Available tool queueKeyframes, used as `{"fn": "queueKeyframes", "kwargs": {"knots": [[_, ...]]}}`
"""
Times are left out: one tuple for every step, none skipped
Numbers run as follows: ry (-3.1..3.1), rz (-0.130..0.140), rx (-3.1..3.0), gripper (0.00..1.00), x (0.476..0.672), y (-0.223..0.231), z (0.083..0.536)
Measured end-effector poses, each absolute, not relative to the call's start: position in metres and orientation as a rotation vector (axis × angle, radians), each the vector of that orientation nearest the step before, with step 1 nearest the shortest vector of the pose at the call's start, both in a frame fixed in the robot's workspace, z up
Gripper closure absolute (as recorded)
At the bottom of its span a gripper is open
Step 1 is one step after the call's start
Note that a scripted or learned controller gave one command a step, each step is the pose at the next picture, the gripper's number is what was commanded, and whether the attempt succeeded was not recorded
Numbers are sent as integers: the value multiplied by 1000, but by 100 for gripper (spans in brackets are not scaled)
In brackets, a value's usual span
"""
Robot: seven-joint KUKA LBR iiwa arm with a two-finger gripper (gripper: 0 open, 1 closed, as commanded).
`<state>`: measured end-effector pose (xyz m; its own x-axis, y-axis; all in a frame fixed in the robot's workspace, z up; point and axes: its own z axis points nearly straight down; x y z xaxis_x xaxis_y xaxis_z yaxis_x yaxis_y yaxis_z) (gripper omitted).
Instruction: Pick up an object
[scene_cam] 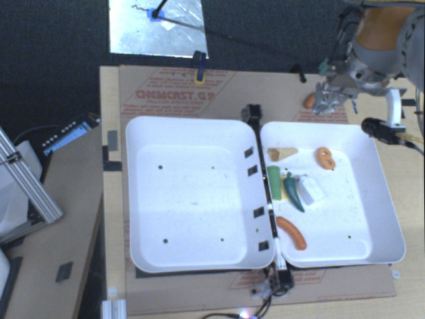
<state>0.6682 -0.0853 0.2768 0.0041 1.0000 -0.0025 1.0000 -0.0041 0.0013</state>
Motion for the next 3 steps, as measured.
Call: {"fn": "queueKeyframes", "kwargs": {"knots": [[2216,-2,2224,100,668,-142,247],[2222,-1,2220,100,668,-147,209],[2225,3,2214,100,669,-132,218]]}}
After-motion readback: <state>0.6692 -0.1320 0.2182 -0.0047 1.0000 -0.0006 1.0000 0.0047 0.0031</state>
